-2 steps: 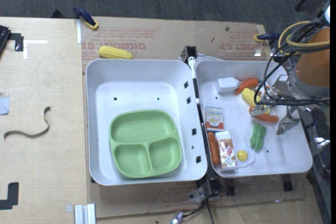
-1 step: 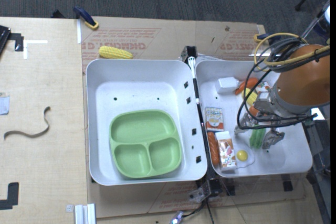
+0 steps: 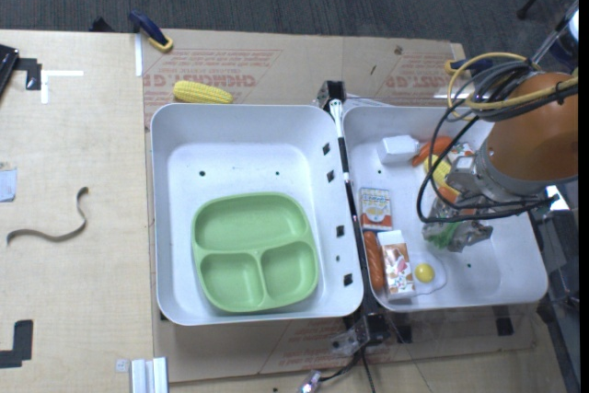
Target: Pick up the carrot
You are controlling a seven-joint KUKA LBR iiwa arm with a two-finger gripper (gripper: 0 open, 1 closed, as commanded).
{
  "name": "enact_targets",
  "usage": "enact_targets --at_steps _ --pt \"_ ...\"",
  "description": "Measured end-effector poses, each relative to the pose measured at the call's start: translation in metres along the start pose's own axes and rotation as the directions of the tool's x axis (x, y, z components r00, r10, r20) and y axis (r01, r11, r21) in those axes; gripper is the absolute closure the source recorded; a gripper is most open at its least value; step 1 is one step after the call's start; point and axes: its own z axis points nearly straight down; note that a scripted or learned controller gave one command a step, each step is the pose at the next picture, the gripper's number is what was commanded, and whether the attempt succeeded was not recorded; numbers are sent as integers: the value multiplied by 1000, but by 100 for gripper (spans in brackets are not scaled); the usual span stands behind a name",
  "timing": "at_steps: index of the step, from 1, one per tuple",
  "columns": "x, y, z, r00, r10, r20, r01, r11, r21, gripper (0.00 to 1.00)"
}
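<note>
We cannot tell the gripper's point(image 3: 457, 233) state; we should steer it toward the carrot point(image 3: 433, 150) at twelve o'clock and descend squarely.

A green tray point(image 3: 255, 250) sits in the left bin point(image 3: 166, 225). In the right bin point(image 3: 515, 285), the gripper point(image 3: 457, 233) hovers, the carrot point(image 3: 435, 149) at its 12 o'clock.

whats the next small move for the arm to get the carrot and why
Probably shift the pincer up the bin toward the carrot, which lies above it near the white block, partly hidden by the arm. The pincer hangs over bare bin floor, apart from the carrot.
</note>
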Motion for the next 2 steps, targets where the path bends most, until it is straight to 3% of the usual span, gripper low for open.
enact_targets --at_steps 1,2 --pt "0 0 0 1000 0 0 0 1000 0 0" --pt "-27 -125 10 997 -74 -3 74 997 0 0"
